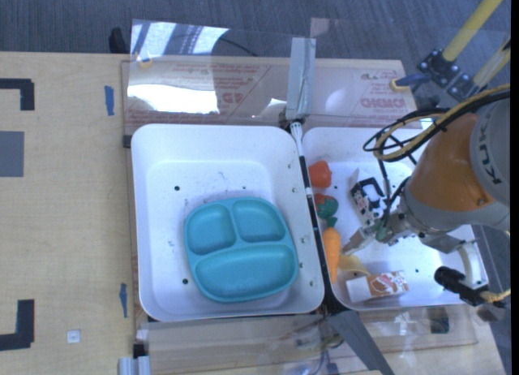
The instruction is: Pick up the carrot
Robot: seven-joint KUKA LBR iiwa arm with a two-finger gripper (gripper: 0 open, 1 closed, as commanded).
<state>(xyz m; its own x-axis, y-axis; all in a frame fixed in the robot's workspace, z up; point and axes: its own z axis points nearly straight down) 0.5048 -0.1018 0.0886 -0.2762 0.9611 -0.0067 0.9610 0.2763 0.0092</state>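
Note:
The carrot (332, 250) is orange and lies lengthwise along the left wall of the right bin (422, 272), with its green top end pointing away from me. The gripper (366, 234) hangs low over the right bin, a short way to the right of the carrot and apart from it. The grey arm with its orange band (448, 175) comes in from the right and covers part of the bin floor. Nothing shows in the gripper's hold.
A red-orange round item (319, 173) and a small red and green item (326, 205) lie beyond the carrot. A yellow piece (351, 264) and a white packet (379, 285) lie near the front. A teal divided plate (240, 246) sits in the left bin (162, 162).

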